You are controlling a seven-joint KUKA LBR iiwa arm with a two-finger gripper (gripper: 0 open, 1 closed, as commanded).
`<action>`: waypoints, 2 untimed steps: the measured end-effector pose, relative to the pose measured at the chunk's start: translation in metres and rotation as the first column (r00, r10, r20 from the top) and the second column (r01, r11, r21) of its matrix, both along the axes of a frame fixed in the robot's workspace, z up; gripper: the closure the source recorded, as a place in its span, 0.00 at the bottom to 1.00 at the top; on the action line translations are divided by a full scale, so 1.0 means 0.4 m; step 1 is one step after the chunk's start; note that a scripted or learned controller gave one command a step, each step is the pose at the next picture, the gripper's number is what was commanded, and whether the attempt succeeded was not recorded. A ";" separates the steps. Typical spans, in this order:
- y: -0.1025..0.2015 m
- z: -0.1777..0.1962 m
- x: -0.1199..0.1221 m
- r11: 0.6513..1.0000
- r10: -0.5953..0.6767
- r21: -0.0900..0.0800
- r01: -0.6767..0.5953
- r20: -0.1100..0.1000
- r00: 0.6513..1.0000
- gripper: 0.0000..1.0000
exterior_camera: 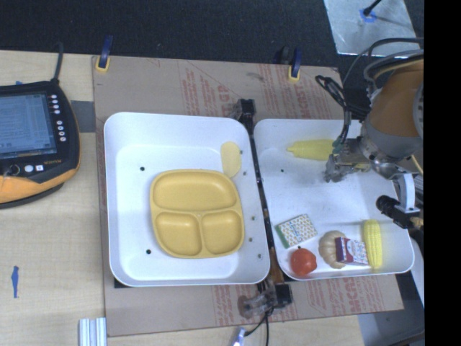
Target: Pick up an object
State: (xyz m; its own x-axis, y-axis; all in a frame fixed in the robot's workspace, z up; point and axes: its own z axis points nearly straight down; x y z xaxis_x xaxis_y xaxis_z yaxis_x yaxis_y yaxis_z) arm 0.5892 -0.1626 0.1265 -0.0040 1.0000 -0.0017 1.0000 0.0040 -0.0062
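In the right bin [317, 193] a long yellow piece like a corn cob [310, 148] lies near the far wall. My gripper [336, 170] hangs low just right of it, close to its right end, and nothing shows in its grasp. Along the near edge of this bin lie a small green-and-white box [296, 230], a red tomato [303, 262], a tan roll with a red-labelled packet [343, 250] and a short yellow corn cob [372, 243].
The left bin [130, 143] holds a yellow divided plate [196, 213] and a small pale yellow piece [230, 158] at its far right corner. A teach pendant [32, 139] lies on the bench to the left. Clamps [291, 62] hold the board's far edge.
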 end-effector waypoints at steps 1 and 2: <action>-0.125 -0.016 -0.100 1.000 -0.002 0.001 0.002 0.002 1.000 1.00; -0.043 0.272 -0.123 1.000 0.001 0.001 -0.001 0.005 1.000 1.00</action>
